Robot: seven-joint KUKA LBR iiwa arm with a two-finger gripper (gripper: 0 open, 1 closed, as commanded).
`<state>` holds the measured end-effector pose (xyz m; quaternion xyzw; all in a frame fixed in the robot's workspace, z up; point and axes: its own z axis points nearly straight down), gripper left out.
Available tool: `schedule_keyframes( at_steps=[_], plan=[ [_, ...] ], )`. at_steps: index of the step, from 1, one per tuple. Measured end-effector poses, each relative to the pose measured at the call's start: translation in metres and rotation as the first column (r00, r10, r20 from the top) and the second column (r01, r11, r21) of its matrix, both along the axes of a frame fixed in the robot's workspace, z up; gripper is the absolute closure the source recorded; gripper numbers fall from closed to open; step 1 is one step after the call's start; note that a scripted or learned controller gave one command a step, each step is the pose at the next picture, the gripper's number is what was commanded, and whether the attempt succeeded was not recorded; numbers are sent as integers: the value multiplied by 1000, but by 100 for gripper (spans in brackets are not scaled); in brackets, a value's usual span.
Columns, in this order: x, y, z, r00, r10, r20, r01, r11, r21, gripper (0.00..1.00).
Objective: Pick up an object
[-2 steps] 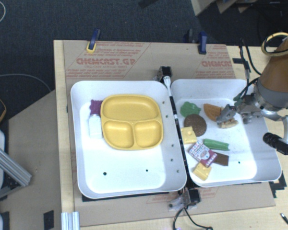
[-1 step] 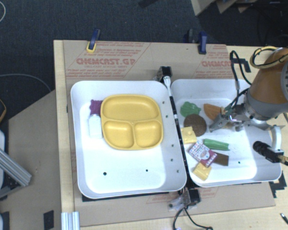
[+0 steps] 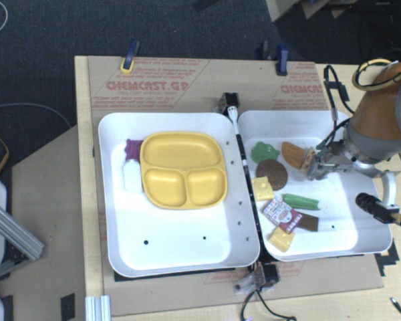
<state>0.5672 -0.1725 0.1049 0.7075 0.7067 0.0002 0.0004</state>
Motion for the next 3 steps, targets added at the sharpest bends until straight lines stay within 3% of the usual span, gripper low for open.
schedule_keyframes(
  at_steps=[2, 3],
  plan=[
    [7, -1, 104, 1000, 3, 8, -3, 1000, -3, 100],
    [8, -1, 121, 1000, 2, 4, -2, 1000, -2, 100]
  ],
)
